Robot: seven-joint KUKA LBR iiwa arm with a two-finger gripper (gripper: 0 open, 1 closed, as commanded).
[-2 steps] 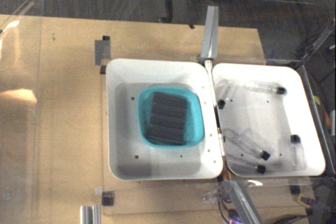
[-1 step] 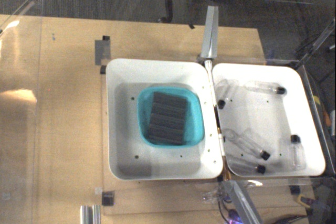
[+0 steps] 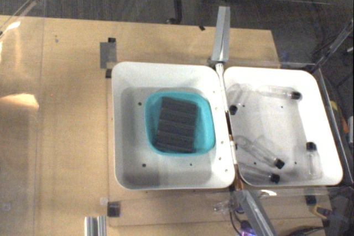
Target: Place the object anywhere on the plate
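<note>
From my remote seat, the dark ribbed block (image 3: 177,125) lies flat on the teal plate (image 3: 206,125), which sits in the middle of the left bin (image 3: 119,135). The block is well inside the plate's raised rim, with teal showing on every side of it, slightly more on the right. I judge the placing done, or as good as done.

I cannot tell how the gripper stands, open or closed, or whether it has hold of anything.

The step in hand, as I read it, is to leave the result alone. Any move near the left bin should go high and straight, because a brush against the plate's rim could slide plate and block together.

The right bin (image 3: 287,130) holds several clear tubes with black caps (image 3: 260,152), lying loose along its far and near walls. I would keep away from them, since they look likely to roll.
</note>
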